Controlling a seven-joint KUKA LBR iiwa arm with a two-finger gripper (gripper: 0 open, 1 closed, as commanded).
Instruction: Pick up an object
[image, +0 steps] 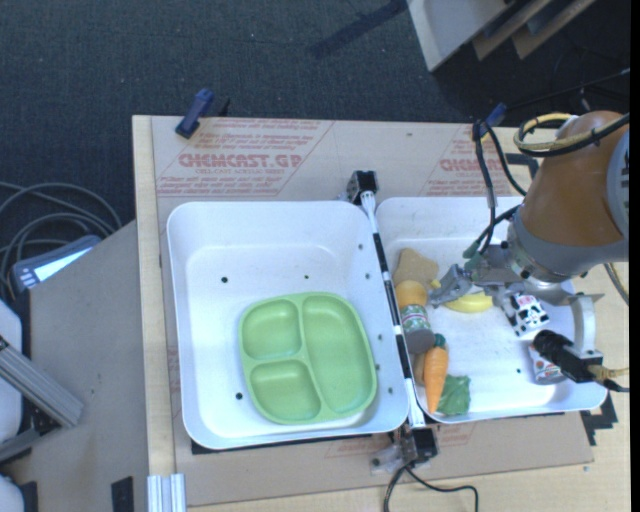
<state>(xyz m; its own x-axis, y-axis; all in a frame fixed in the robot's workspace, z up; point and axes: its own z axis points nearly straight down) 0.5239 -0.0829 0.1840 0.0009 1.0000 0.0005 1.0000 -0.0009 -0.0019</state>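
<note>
While its opening cannot be told, the tool (462, 281) hangs over the right bin (500, 395), touching a yellow banana-like piece (470, 302), with a bottle (412, 308) and toy carrot (436, 368) beside it, the green tray (303, 356) across the divider.

You see dark carpet (150, 60) around a board (300, 150) printed with red lettering, a blue clamp (193, 112) at its far left corner, coiled grey cables (50, 225) on the left
</note>
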